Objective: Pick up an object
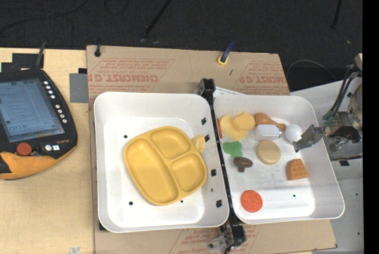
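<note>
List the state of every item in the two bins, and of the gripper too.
Yellow divided plate: lying flat in the left bin, compartments bare.
Orange disc: flat on the right bin floor, apart from the rest.
Brown waffle piece: lying loose near the right wall.
Cream round piece: resting among the clustered toys.
White ball: loose, next to the gripper.
Gripper: low over the right bin, nothing visibly held.

Two bins side by side on bench. Left bin (106,128) holds divided tray (164,164), lying near its middle. Right bin (323,187) holds small items: disc (251,201) at front, cracker (296,169) right of centre, round piece (268,152) mid-bin, egg (293,132) behind it. Gripper (308,139) over bin's right edge, beside egg. Tablet (32,122) on bench, well left of bins.
</note>
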Robot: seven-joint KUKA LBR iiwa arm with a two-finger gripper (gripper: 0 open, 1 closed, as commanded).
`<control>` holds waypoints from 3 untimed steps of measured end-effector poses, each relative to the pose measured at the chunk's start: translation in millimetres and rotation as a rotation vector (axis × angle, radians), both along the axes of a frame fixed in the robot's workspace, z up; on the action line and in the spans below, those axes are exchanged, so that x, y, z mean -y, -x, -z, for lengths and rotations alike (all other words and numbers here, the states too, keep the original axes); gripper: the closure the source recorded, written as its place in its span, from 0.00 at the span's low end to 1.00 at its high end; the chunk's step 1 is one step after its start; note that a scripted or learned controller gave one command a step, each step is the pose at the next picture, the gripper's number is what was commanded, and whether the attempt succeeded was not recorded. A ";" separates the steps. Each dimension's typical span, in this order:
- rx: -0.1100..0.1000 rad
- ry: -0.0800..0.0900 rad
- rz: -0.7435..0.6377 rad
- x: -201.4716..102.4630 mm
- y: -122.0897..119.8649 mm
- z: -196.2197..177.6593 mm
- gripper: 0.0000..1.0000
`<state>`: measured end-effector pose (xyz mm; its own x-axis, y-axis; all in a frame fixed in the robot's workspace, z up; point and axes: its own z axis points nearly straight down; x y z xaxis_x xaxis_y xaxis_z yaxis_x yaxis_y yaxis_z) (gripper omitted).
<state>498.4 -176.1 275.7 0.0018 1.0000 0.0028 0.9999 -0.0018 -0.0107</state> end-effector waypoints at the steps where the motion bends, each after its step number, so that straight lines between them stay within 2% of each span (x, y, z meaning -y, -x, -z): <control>1: 0.008 0.002 -0.001 0.3 -1.5 -4.1 0.00; 2: 0.003 0.001 -0.002 7.1 -5.0 54.8 0.00; 3: 0.002 -0.001 -0.003 6.3 1.5 117.7 0.00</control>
<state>496.8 -182.4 157.9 -0.0009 1.0000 0.0033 1.0000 0.0009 -0.0086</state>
